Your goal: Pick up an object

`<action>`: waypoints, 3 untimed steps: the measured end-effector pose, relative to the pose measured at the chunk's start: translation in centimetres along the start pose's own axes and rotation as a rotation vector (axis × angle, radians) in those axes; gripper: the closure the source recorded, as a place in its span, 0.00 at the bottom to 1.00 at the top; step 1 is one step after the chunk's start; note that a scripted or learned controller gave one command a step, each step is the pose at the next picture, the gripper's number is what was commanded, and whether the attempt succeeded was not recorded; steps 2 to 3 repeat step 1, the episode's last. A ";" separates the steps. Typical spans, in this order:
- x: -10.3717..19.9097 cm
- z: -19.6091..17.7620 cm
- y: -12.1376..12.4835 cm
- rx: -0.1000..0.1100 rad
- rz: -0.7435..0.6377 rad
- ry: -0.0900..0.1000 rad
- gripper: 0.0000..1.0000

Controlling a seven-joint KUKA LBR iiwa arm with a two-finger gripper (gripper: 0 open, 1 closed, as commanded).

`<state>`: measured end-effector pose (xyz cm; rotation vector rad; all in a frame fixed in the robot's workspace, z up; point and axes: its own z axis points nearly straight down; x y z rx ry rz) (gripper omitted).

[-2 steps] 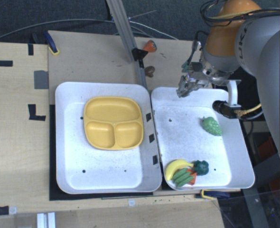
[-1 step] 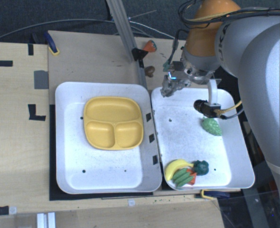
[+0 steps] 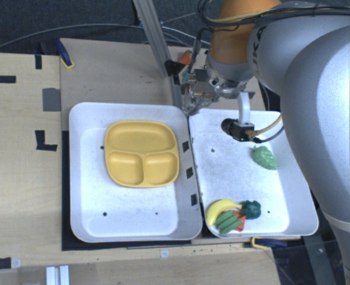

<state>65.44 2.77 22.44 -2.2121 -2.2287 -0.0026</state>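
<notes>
Several candidates in the right bin: green leafy piece alone mid-bin, toy food pile crowding the front-left corner. Gripper up at the far-left corner, jaw state impossible to tell. Best bet: descend squarely over the lone green piece, clear of walls.
</notes>
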 end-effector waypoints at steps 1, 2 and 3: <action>5.6 -1.1 0.9 0.000 0.000 0.000 1.00; 5.6 -1.1 0.9 0.000 0.000 0.000 1.00; 5.6 -1.1 0.9 0.000 0.000 0.000 1.00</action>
